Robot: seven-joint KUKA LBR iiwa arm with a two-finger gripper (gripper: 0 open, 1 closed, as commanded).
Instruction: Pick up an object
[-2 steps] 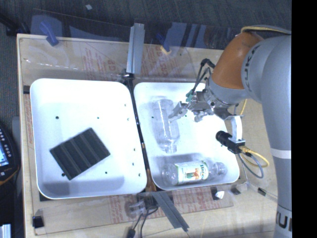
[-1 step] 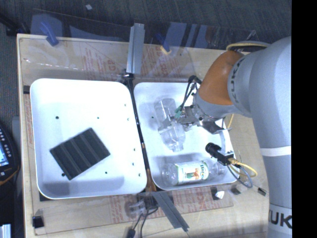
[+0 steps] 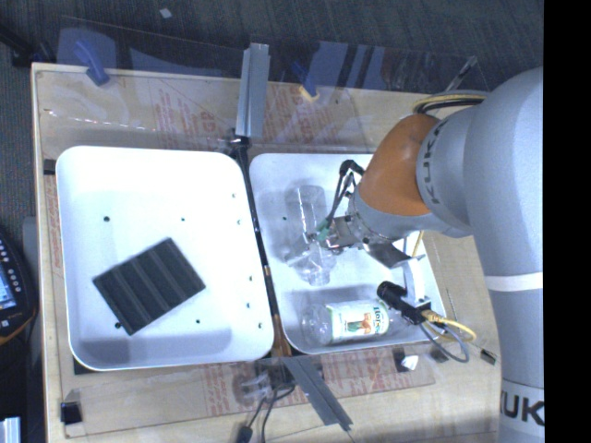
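Note:
My gripper (image 3: 325,235) reaches into the right bin (image 3: 270,178) from the right, low over its middle. It sits right against a clear plastic cup (image 3: 304,207) that lies toward the bin's back. A second clear, crumpled-looking piece (image 3: 312,268) lies just below the gripper. Whether either one is held cannot be made out. A clear bottle with a white, green and orange label (image 3: 355,323) lies on its side along the front wall of the right bin.
A black ribbed slab (image 3: 149,284) lies flat and slanted in the left bin (image 3: 83,169), toward its front left. A metal divider bar (image 3: 251,90) stands between the bins at the back. The arm's grey body covers the bench's right side.

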